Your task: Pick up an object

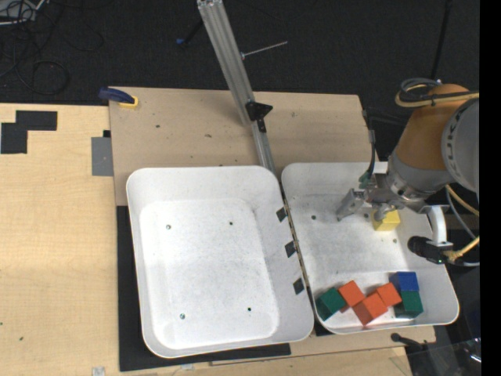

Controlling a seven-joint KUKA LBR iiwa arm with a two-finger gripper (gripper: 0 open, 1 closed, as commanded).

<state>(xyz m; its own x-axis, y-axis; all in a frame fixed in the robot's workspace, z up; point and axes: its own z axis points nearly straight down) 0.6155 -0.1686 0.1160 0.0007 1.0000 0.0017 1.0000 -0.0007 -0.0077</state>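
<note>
in the camera view, the left bin [156,190] sits beside the right bin [329,180], which has a cluster of orange blocks [369,301], green blocks [332,301] and a blue block [405,280] at its near edge. no readable writing shows. the gripper [369,206] is low over the right bin with its fingers spread apart, and a yellow block [387,220] lies just beside it, not between them.

One fixed camera above the bench [55,202], angled down, both bins [207,257] framed, seemingly mid-distance
</note>
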